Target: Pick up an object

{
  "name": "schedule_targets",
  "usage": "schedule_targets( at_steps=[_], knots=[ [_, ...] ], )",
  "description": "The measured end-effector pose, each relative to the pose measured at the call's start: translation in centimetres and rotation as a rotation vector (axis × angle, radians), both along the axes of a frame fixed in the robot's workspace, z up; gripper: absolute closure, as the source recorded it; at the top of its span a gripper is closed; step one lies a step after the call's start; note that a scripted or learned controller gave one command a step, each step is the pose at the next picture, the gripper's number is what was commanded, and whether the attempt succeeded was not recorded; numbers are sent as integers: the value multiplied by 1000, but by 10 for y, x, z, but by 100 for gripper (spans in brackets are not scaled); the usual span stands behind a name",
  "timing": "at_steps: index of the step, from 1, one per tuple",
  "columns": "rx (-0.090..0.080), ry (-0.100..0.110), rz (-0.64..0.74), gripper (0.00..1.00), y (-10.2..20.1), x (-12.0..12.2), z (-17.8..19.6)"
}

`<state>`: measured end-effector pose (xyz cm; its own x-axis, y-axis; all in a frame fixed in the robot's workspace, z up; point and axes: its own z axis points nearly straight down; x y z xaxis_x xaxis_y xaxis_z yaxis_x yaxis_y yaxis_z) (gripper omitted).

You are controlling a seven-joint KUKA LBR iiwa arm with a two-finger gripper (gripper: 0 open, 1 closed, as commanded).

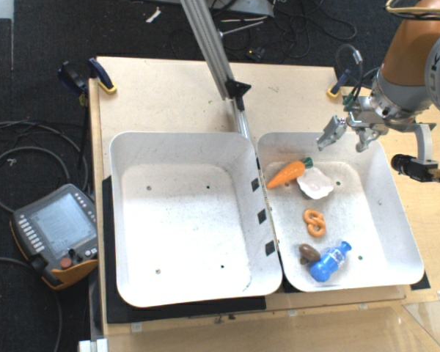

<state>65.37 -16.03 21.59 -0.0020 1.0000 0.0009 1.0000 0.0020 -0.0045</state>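
Camera view: gripper (347,133) above right bin's (396,218) far rim.
Fingers spread wide, holding nothing; carrot (287,173), shell (315,184), pretzel (314,222), bottle (328,261) clustered left, right side bare.

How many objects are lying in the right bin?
5. The carrot lies at the far left, with the white shell beside it, the pretzel mid-bin, and the brown piece and blue bottle nearest the camera. None seems hidden.
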Motion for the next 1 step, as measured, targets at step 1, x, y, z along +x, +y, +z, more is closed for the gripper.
schedule_targets(
  at_steps=[1],
  knots=[
    [-2, -4, 2, 0, 0, 1, 3]
  ],
)
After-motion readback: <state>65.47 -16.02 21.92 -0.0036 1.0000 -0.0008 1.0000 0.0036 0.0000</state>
